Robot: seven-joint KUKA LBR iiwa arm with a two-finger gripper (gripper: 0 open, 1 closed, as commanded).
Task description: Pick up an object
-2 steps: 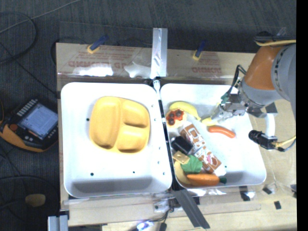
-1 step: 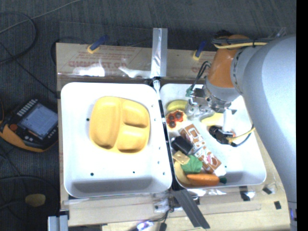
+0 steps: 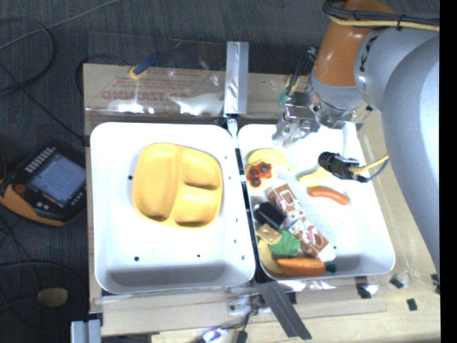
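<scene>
The grey KUKA arm with the orange band (image 3: pixel 344 45) enters from the right and occupies the upper right of the camera view, its wrist bent down over the far edge of the right bin. The two-finger metal gripper (image 3: pixel 291 129) hangs at the far left corner of the shallow white right-hand bin (image 3: pixel 371 224), just above the bin floor. Whether the claw is released or clenched cannot be told: the fingertips are small and blurred, and no object is visible between them.

The shallow white left-hand bin (image 3: pixel 114 249) holds one item, a large yellow moulded plastic tray with three compartments (image 3: pixel 177 184), lying flat near the bin centre.

The right-hand bin holds the graspable objects, grouped along its left side and near edge:
- A long brown and white printed snack packet (image 3: pixel 300 220), lying diagonally from the centre toward the near edge.
- An orange plastic carrot (image 3: pixel 300 266), lying at the near edge, on a yellow plate rim.
- A green crumpled leaf-like piece (image 3: pixel 285 244), touching the carrot's far side.
- A small black block (image 3: pixel 268 215), just left of the packet.
- A red-orange sausage-shaped piece (image 3: pixel 330 194), lying apart, right of the packet.
- A pale yellow round piece with dark red spots (image 3: pixel 260 167), nearest the gripper, but apart from it.

A black cable connector (image 3: pixel 335 163) hangs from the arm above the sausage-shaped piece.
</scene>
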